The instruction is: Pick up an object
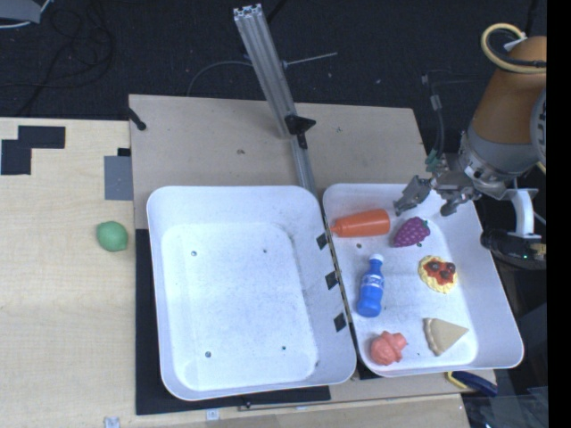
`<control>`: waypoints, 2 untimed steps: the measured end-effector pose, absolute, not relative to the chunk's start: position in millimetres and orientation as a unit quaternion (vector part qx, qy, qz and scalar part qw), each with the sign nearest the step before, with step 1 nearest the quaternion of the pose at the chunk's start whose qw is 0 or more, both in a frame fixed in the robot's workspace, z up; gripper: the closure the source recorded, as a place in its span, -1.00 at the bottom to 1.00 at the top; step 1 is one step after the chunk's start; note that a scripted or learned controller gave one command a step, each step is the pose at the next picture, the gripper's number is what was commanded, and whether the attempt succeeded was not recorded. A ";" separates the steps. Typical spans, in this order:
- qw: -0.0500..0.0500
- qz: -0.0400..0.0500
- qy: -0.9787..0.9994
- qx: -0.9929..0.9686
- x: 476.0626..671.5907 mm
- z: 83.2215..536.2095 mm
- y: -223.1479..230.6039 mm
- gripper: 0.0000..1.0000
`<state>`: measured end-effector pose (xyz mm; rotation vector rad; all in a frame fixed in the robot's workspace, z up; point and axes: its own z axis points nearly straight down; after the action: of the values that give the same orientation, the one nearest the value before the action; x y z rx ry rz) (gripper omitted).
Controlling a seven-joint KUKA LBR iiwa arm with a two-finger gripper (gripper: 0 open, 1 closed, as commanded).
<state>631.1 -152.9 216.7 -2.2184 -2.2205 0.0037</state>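
Observation:
My gripper (434, 200) hangs over the far edge of the right bin (492, 328), fingers spread apart with nothing between them. Just below it lies a purple bunch of grapes (411, 232). An orange carrot-like piece (360, 224) lies to the left of the grapes. A blue bottle (371, 287) rests in the bin's middle, and a small yellow tart with red topping (438, 274) is to its right. Near the front lie a red-orange lump (387, 348) and a tan wedge (442, 334).
The left bin (178, 205) sits beside the right one. A green ball (112, 236) lies on the wooden bench at far left. A slanted metal rail (272, 74) rises behind the bins. A black cable loop (513, 250) hangs at the right bin's edge.

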 end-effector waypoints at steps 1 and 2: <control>0.002 0.001 -0.707 -0.707 621.0 167.6 -150.2 -1.00; 0.002 0.002 -0.707 -0.707 614.8 112.7 -158.5 -1.00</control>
<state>614.8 -158.5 112.7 -2.2185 -2.2184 0.0049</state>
